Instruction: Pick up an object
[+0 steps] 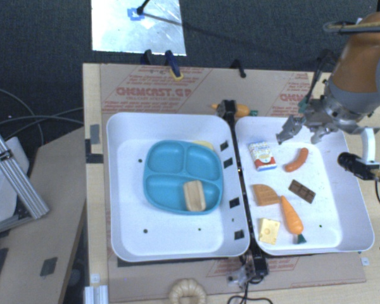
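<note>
Gripper [302, 129] hung spread open, gripping nothing, just above the sausage [296, 159], probably lining up a grab. Milk carton [262, 156] left of sausage; chocolate [301, 191] below it

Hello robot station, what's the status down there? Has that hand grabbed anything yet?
Hand open, nothing between its fingers, over right bin. Sausage and carton just below it, untouched. Nothing blocking.

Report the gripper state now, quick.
Gripper: open, holding nothing, above the right bin near the sausage.
</note>
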Robot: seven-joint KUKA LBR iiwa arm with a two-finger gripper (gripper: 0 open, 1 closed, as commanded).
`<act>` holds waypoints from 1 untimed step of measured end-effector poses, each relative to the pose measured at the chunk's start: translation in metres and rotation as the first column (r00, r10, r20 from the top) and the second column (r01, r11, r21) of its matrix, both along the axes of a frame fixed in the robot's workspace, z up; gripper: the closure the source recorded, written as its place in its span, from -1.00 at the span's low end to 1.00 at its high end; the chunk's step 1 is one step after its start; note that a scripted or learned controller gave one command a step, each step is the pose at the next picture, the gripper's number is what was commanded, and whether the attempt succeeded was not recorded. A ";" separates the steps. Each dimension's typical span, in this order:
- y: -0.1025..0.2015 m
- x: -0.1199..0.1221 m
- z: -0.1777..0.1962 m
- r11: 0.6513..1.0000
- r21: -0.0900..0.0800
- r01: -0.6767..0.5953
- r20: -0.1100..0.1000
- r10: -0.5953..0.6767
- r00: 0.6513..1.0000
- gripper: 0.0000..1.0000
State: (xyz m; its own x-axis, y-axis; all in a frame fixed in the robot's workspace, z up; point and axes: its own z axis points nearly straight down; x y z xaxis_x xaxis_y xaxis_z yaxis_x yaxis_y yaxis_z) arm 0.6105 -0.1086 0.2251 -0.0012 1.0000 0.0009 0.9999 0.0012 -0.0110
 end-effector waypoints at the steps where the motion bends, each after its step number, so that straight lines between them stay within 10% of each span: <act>1: 0.000 0.002 0.007 1.000 -0.001 -0.002 0.012 0.002 1.000 -1.00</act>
State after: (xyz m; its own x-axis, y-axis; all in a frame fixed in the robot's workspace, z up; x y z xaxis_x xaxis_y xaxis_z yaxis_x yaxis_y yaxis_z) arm 0.6130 -0.1085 0.2324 -0.0029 1.0000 -0.0002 1.0000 0.0029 0.0014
